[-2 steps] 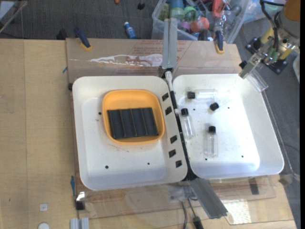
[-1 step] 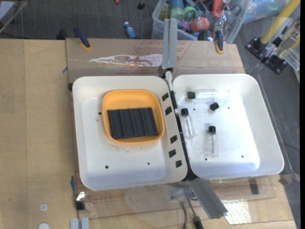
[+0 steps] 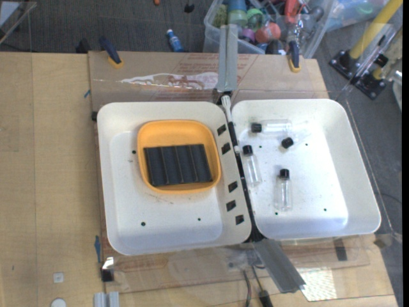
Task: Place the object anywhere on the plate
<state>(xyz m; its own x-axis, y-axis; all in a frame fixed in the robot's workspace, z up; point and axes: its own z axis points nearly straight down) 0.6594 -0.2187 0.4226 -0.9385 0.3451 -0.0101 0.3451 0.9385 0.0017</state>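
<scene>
Currently lying in the right bin (image 3: 332, 171): four clear vials with black caps. Resting flat near the divider, one vial (image 3: 252, 169); sitting just beside it toward the bin's middle, another vial (image 3: 282, 190); lying farther back, a third vial (image 3: 273, 127) and a fourth vial (image 3: 295, 137), close together. Sitting well apart in the left bin (image 3: 121, 216), an orange plate (image 3: 148, 137), carrying a black ridged block (image 3: 177, 165). Resting side by side on the tabletop (image 3: 45, 171), both bins. Cannot tell the tool's state.

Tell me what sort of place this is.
Probably a robotics lab's pick-and-place test bench: two white bins side by side, an orange plate in one, small vials in the other, and a tub of toys behind.
</scene>
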